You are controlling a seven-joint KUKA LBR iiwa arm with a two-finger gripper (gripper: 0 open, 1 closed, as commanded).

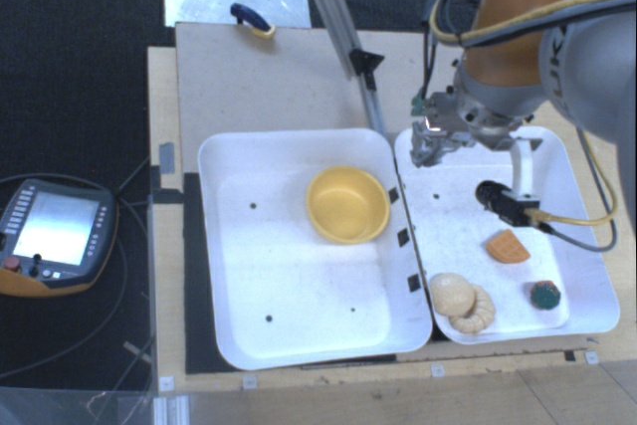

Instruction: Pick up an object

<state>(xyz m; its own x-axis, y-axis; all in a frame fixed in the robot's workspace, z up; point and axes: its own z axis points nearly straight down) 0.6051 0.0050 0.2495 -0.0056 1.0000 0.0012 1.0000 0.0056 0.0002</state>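
We see an orange wedge, a dark green ball and a pale cream piece lying in the right bin; a yellow bowl sits in the left bin. The tool hangs at the right bin's far-left corner; its grip, we can't tell.

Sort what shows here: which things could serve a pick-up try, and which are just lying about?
Job in hand:
hand, above the right bin
orange wedge
dark green item
pale round item
ridged beige item
yellow bowl in the left bin

Lying about:
control pendant left of the bench
blue-and-yellow clamp on the board behind
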